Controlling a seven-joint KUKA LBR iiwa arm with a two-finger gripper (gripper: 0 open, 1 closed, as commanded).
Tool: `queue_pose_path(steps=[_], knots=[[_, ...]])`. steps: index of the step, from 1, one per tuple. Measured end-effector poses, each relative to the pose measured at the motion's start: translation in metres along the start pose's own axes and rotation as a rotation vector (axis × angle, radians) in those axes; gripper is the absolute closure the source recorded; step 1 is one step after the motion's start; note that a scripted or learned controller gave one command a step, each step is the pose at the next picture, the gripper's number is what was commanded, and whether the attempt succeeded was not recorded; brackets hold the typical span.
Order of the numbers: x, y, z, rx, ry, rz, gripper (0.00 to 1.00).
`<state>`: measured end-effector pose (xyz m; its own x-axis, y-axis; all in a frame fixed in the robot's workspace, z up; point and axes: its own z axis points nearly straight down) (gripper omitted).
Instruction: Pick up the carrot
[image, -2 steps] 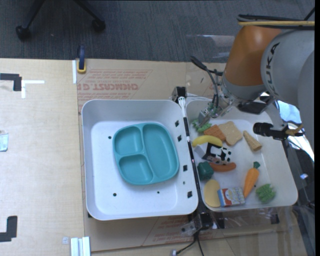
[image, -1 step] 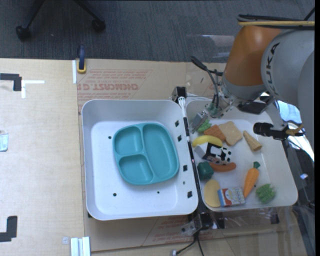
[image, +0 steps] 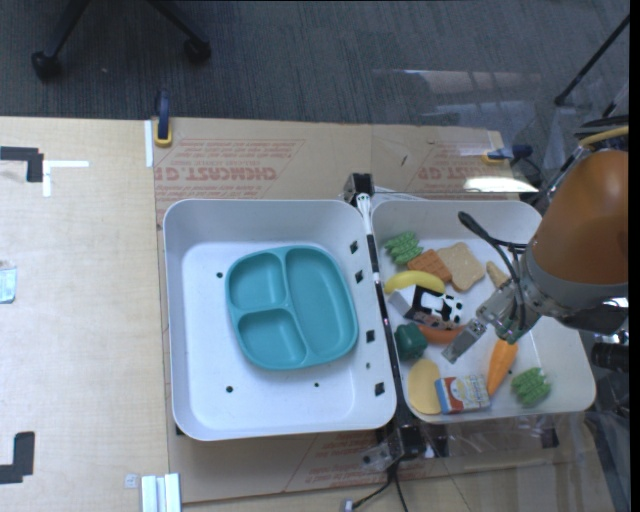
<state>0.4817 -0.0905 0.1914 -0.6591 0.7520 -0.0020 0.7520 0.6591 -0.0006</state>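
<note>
Carrot (image: 501, 366): we find it in the right bin (image: 572, 398), beside the broccoli (image: 531, 384); we judge it light, rigid, smooth, best gripped mid-body. Gripper (image: 487, 322): just above the carrot; we cannot tell its state.

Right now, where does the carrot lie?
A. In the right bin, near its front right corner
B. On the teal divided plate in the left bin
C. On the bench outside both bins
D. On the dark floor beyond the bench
A: the carrot lies in the right bin, beside green broccoli, with the gripper just above it.
</note>
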Motion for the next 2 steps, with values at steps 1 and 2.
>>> queue_pose_path(steps=[1, 2], knots=[[-0.0409, -0.0365, 0.0974, -0.006, -0.008, -0.038, 0.00], [-0.0416, -0.0353, 0.0895, -0.008, -0.008, -0.033, 1.00]])
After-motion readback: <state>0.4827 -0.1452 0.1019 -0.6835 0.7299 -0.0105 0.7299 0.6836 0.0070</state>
